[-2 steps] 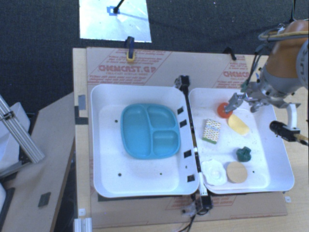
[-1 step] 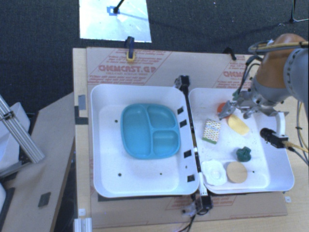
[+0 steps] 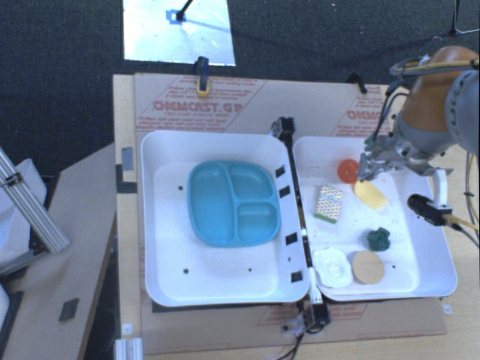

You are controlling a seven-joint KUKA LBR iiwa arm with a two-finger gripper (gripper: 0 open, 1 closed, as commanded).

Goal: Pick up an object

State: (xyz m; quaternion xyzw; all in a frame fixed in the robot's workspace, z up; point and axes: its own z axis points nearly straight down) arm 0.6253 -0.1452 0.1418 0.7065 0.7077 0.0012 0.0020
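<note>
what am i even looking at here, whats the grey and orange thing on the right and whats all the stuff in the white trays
You are looking down at a slant from one fixed camera above a workbench. The grey and orange thing is a robot arm reaching in from the right; a program drives it to pick things up. At its tip is a two-finger gripper, low over the right bin, between an orange-red ball and a yellow piece. From this angle I cannot tell whether it holds anything.

The right bin also has a small patterned packet, a dark green lump, a white round piece and a tan disc.

The left bin holds one thing: a blue divided plate with three compartments, lying flat.

Both bins sit on a sheet of printed cardboard.
</note>
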